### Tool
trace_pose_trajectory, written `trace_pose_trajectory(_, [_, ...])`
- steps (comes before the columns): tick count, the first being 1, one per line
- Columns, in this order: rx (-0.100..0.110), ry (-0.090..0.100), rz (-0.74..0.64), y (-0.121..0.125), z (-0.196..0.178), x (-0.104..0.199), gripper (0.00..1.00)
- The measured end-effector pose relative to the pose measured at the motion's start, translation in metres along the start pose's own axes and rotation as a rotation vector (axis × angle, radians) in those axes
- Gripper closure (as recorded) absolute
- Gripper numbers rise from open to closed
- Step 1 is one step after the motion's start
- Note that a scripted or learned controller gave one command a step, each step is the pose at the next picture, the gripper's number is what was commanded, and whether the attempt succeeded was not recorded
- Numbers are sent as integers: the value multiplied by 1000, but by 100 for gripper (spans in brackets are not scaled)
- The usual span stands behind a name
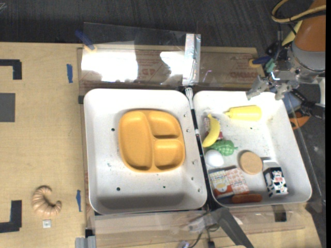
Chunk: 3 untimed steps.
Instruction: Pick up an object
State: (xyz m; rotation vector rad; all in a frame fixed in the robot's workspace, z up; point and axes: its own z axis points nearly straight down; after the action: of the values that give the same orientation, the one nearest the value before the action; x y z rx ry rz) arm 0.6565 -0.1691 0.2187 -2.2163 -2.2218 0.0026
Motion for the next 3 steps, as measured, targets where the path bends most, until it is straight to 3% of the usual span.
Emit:
trace_pose_trajectory(1, [9,1,260,-18,126,2,0])
trace_pose_trajectory(2, [15,-6,-7,-6,131,40,0])
trace_pose_trajectory(3, [-11,-1,-3,5,31,87,0])
